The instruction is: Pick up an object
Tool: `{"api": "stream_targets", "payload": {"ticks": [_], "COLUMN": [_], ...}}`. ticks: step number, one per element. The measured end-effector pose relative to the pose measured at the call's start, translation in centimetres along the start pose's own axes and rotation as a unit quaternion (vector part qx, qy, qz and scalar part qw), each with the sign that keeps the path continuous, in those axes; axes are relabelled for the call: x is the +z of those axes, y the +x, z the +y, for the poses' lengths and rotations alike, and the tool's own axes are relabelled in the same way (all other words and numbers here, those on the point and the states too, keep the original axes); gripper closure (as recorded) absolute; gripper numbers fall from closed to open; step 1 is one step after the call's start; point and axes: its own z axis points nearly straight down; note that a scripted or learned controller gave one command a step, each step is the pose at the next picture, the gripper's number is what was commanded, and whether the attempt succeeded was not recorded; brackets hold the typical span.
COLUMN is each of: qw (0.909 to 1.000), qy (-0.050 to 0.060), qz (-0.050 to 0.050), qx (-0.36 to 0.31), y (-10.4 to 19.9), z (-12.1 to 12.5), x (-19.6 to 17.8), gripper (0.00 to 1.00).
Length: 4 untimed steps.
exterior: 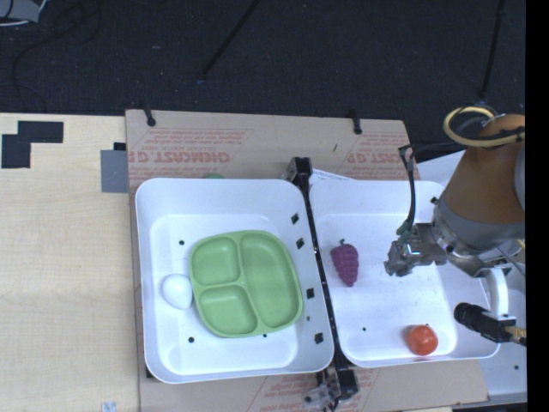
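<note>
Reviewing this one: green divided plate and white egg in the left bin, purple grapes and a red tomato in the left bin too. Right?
Not quite. The camera view shows the grapes and tomato in the right bin, near the gripper. The green plate and egg are in the left bin, as you said.

Two white bins (154, 230) side by side on cardboard (257, 148); wood bench (60, 273) left, black cables (232, 33) behind.

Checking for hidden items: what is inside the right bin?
The right bin holds purple grapes and a tomato. The gripper and arm cover its right part, so anything under them is unseen.
</note>
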Motion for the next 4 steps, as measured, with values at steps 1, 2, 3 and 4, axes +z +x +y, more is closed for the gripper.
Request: {"api": "stream_targets", "payload": {"ticks": [1,2,3,4], "qw": [1.0,1.0,1.0,1.0], "qy": [0.0,0.002,0.002,0.003], "qz": [0.0,0.001,0.001,0.001], "qx": [0.0,-0.002,-0.002,-0.002], "y": [-0.1,5.6,11.1,17.3], "z": [0.1,1.1,1.5,1.6], "x": [-3.7,-4.1,-4.7,-4.3], "gripper": [1.0,1.0,1.0,1.0]}}
